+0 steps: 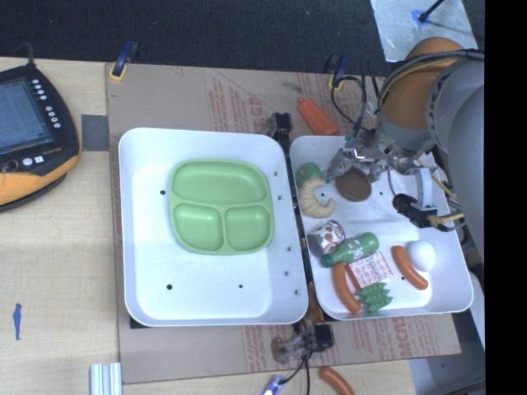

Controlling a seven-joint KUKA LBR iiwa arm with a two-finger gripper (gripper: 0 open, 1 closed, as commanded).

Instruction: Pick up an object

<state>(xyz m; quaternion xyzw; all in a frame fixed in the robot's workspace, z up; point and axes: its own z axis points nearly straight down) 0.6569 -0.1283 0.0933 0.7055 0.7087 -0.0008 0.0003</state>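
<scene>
The arm reaches in from the right, and its gripper hangs low over the far part of the right bin, right above a round brown cookie. Whether the gripper is open or closed cannot be told from this angle, and nothing can be seen held in it.

The right bin carries a scatter of toy food. A pale croissant lies just beside the cookie, against the bin's left wall, with a small green piece touching its far end. Toward the middle sit a small round red-and-white tin and a green bottle lying on its side. Near the front edge are a red patterned packet, a sausage and a bunch of green leaves. At the right side a white egg touches a second sausage.

The left bin holds a green divided plate, lying flat.

On the counter, an orange carrot lies just beyond the bins' far edge, and a handheld controller rests at the far left edge.
</scene>
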